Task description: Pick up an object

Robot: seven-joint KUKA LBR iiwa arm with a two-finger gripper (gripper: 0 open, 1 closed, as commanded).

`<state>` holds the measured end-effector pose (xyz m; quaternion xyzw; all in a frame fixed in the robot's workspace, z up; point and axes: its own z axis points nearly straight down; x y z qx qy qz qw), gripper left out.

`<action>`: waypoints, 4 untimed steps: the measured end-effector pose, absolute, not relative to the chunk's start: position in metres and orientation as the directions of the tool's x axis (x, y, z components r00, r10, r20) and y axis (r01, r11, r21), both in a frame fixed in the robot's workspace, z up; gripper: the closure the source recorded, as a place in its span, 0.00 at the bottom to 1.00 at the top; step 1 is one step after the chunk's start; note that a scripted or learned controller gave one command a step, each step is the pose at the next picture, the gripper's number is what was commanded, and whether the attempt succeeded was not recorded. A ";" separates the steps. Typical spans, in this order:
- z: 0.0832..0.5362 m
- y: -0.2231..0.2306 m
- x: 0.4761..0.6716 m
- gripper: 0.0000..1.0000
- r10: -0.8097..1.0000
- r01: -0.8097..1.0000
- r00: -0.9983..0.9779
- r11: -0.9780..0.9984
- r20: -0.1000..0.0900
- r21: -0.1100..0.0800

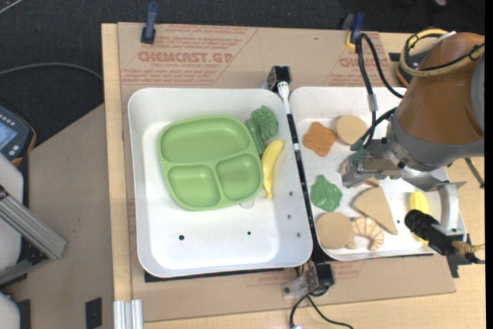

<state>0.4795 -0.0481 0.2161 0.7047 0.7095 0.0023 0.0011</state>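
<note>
My gripper (360,169) hangs low over the middle of the right bin (308,105), under the orange wrist band. It sits just above a tan wedge-shaped piece (377,206) and to the right of a green leafy piece (326,193). An orange piece (319,139) and a round tan piece (350,129) lie at the back of that bin. A round tan disc (333,229), a shrimp-like piece (368,232) and a yellow piece (417,203) lie near its front. I see nothing between the fingers.
The left bin (154,243) holds a green divided tray (209,162), a banana (271,162) and a green broccoli-like piece (263,122). A black rod (291,136) runs along the divide between the bins. Cables trail over the right bin's back edge.
</note>
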 end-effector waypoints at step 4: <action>0.383 0.102 0.486 1.00 1.000 1.000 -0.004 0.004 0.000 -0.005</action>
